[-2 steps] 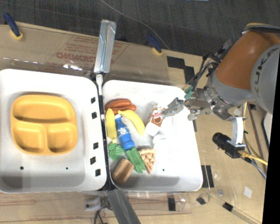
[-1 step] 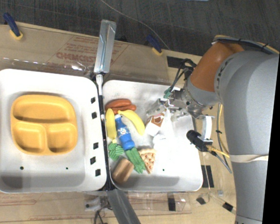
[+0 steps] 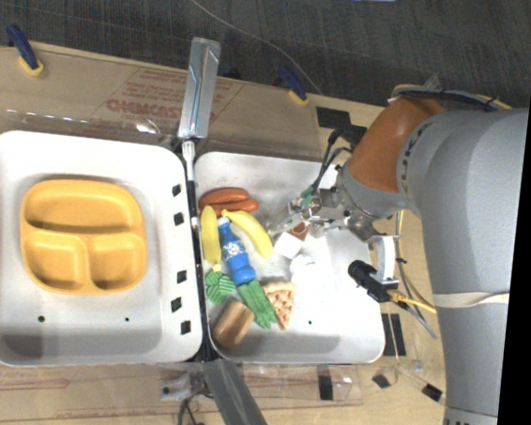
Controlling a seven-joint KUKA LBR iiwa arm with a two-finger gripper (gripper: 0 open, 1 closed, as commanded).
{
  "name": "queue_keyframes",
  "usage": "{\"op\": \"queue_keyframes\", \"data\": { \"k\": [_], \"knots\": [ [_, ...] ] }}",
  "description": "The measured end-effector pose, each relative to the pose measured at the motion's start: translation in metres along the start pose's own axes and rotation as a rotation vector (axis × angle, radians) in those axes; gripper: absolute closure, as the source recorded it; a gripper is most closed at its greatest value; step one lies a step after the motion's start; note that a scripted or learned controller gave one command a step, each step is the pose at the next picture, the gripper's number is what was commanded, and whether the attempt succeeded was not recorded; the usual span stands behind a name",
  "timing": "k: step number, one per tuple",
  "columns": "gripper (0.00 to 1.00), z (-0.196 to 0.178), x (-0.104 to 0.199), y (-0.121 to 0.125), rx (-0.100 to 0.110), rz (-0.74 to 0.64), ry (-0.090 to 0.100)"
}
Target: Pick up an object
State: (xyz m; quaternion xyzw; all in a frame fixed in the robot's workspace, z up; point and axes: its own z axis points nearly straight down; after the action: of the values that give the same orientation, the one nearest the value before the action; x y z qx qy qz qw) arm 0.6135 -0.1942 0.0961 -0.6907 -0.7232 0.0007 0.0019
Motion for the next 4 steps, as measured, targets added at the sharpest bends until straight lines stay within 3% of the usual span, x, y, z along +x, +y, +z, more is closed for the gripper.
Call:
{"op": "queue_keyframes", "data": {
  "k": [1,2,3,4],
  "knots": [
    [0.00,0.003,0.003,-0.001,0.001,-0.092,0.001],
    [1.00,-0.009,0.004,0.001,-0.001,-0.097,0.000],
    [1.00,-0.103,0.041,0.007,-0.007,0.104,-0.002],
    [1.00,-0.107,0.093,-0.014,0.002,0.248,0.000]
  ]
}}
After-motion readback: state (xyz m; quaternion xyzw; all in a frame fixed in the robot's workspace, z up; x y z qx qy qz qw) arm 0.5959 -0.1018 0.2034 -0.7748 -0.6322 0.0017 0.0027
